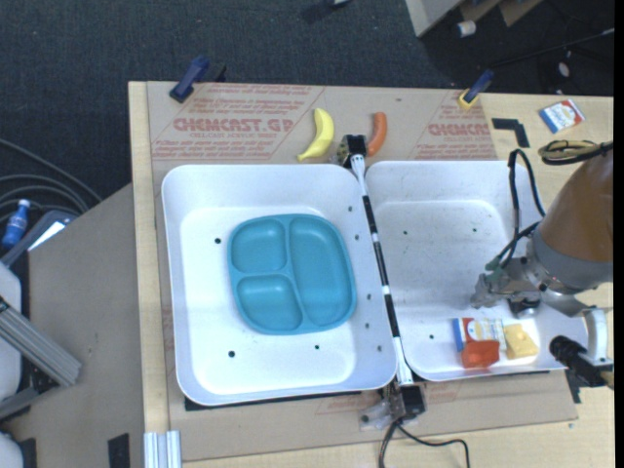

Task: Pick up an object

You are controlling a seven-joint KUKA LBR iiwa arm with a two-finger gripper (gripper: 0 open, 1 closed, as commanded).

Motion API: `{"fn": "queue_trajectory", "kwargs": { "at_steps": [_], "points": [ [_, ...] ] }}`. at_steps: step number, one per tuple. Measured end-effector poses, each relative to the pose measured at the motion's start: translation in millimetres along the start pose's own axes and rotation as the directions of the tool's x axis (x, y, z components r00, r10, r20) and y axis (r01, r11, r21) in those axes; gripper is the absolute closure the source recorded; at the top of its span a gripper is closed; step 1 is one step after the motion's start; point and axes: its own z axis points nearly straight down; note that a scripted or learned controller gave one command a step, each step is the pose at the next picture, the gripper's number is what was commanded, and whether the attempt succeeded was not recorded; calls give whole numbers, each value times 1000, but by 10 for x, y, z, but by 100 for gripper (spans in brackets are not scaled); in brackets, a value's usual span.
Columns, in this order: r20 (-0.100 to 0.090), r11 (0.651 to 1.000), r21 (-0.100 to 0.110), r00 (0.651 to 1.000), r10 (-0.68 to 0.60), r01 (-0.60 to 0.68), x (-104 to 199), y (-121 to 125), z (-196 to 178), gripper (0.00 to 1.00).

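A: Left bin (pixel 195 261)?
B: Blue divided plate (pixel 291 273), flat.
A: Right bin (pixel 429 188)?
B: Small box (pixel 478 333) and yellow piece (pixel 521 341) at near edge, row running left-right. Gripper (pixel 502 288) hovers just behind them; grip state: can't tell.

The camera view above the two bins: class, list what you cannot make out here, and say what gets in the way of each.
- Gripper: the arm's grey wrist covers much of it, so finger state cannot be read.
- Small boxed item in the right bin: too small to read or identify.
- Arm: cut off by the right edge.
- Printed card on the bench: too small to read.
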Motion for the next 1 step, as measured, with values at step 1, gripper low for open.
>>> {"fn": "queue_trajectory", "kwargs": {
  "at_steps": [1],
  "points": [
    [0, 1000, -1, 1000, 1, -1, 1, 2, -97, 100]
  ]
}}
